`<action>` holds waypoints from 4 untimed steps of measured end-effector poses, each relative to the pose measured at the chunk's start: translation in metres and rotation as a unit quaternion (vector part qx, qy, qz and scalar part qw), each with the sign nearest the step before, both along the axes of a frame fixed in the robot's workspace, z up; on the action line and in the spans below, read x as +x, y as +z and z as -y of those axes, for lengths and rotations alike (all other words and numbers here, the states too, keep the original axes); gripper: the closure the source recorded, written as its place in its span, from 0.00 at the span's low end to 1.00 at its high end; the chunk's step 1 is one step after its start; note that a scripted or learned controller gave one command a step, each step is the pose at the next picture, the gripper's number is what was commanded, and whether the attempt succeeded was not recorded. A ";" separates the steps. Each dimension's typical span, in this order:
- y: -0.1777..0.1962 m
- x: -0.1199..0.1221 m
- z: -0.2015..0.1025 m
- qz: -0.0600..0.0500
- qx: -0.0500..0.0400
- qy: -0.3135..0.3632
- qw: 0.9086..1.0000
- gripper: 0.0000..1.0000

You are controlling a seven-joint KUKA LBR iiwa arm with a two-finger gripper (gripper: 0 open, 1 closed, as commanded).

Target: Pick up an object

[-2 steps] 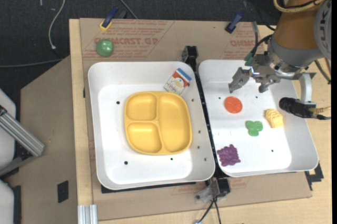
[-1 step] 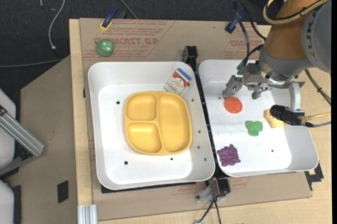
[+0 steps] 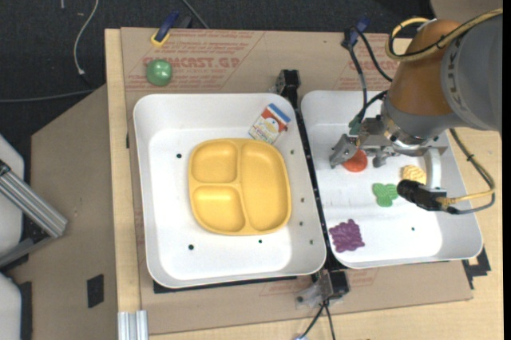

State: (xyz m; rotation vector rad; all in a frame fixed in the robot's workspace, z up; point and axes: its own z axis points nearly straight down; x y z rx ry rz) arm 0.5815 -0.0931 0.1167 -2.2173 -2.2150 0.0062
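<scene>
Red object in right bin, directly under end effector; whether gripped, cannot tell. Left bin: yellow divided plate, small carton at rear. Right bin also: purple grapes, green piece, yellow piece. Green ball outside on surface.

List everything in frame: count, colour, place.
bins: 2, white, side by side on the bench
plate: 1, yellow, three compartments, middle of left bin
carton: 1, white with blue and red, left bin, beside the plate's far right corner
ball: 1, green, on cardboard beyond left bin
red toy: 1, right bin, at the gripper
green toy: 1, right bin, centre
grapes: 1, purple, right bin, near edge
yellow toy: 1, right bin, partly hidden
arm: 1, grey and orange, over right bin
gripper: 1, low, over red toy
</scene>
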 end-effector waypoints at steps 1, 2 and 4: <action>0.014 0.002 0.000 0.004 0.000 0.000 1.000 1.00; 0.071 0.014 0.000 0.008 -0.002 0.001 1.000 1.00; 0.170 0.003 0.007 0.007 -0.002 0.001 1.000 1.00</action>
